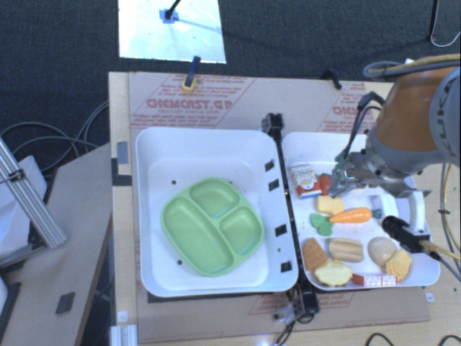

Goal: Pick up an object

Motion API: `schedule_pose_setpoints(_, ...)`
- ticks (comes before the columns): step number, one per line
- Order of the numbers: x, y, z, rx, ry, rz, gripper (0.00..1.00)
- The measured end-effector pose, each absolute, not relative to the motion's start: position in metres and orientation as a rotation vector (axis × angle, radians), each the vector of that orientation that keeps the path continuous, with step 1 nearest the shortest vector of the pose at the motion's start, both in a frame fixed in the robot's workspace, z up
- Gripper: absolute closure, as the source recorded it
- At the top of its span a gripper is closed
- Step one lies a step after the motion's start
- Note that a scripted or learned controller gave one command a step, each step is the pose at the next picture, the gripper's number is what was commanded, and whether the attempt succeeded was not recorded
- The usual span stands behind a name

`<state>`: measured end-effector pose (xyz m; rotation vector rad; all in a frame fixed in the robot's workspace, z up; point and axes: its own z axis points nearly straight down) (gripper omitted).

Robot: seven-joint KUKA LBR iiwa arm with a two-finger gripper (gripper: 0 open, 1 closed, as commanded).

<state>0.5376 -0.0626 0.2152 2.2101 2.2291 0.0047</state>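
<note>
Camera view: gripper (338, 181), its state impossible to tell, hangs above toy carrot (352, 215) in right bin (425, 272).

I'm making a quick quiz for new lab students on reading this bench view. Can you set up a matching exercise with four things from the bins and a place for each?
Things:
1. green divided plate
2. toy carrot
3. red-and-white packet
4. hand

Places:
A. right bin, top-left area
B. left bin, centre
C. over the right bin, just right of the packet
D. middle of the right bin, lying sideways

Pairs: 1-B, 2-D, 3-A, 4-C
</note>
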Motion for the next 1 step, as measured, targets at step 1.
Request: schedule_pose_setpoints(1,0.5568,-0.0097,0.2175,2.209,2.232,0.005,1.0)
